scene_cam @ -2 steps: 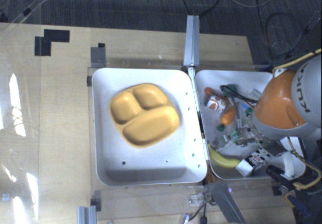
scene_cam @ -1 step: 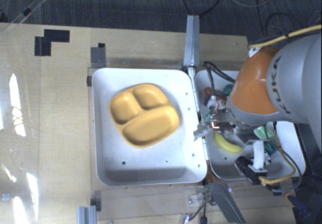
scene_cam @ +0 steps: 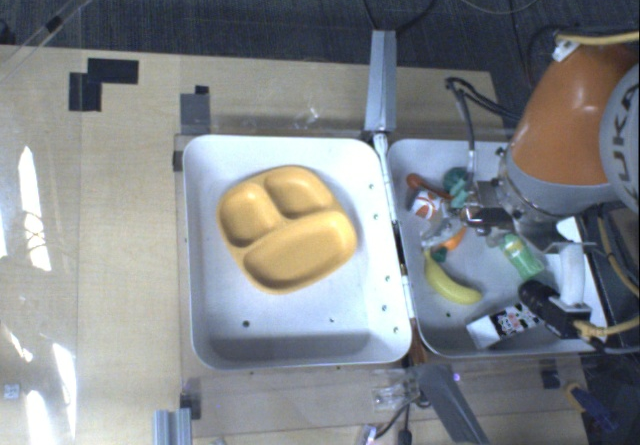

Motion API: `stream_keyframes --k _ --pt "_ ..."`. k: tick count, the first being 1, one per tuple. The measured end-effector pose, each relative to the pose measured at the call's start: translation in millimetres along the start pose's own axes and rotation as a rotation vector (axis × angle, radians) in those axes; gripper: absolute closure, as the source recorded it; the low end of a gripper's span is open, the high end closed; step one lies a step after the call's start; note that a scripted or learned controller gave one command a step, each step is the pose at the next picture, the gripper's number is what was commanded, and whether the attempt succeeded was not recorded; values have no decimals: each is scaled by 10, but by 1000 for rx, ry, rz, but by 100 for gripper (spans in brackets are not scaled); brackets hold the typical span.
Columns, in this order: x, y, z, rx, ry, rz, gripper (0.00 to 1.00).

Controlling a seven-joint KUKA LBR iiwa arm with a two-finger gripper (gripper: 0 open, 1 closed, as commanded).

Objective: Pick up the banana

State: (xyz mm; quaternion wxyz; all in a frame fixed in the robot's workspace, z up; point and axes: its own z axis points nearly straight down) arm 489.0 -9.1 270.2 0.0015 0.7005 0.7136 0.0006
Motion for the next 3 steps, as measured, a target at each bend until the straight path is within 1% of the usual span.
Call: stream_keyframes --k 1,2,3 --pt "-519 -20 428 4 0 -73 0" --pt "-997 156 821 2 1 -194 0" --pt "-990 177 741 2 0 -200 100"
